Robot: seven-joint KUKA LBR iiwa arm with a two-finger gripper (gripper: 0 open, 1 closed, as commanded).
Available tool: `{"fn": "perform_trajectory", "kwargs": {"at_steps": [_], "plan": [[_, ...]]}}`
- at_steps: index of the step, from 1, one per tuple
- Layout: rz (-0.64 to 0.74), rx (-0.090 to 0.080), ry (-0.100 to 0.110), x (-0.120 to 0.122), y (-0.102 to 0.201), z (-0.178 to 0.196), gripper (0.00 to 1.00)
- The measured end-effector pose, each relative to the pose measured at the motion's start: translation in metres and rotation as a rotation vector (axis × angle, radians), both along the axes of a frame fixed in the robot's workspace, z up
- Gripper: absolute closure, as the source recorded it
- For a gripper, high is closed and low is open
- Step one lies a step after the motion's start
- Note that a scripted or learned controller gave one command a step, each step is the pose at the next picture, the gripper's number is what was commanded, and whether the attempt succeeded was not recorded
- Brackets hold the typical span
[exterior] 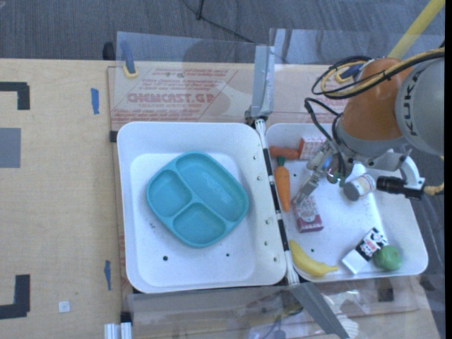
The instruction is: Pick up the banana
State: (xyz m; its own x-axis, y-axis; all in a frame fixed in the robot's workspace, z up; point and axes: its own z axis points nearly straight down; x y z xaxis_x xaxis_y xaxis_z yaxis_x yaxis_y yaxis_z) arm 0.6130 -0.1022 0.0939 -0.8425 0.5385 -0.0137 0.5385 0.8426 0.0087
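Overhead, "KUKA" lettering marks the arm [424, 108] above the banana [311, 260].

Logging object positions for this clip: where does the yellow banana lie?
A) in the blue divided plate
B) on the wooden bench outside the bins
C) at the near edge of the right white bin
C: the yellow banana lies at the near edge of the right white bin, below the orange carrot.
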Motion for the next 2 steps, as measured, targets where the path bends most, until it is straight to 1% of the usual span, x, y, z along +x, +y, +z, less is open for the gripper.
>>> {"fn": "perform_trajectory", "kwargs": {"at_steps": [1, 2], "plan": [[0.023, 0.000, 0.014, -0.100, -0.002, 0.011, 0.00], [0.019, 0.001, 0.007, -0.098, -0.004, 0.022, 1.00]]}}
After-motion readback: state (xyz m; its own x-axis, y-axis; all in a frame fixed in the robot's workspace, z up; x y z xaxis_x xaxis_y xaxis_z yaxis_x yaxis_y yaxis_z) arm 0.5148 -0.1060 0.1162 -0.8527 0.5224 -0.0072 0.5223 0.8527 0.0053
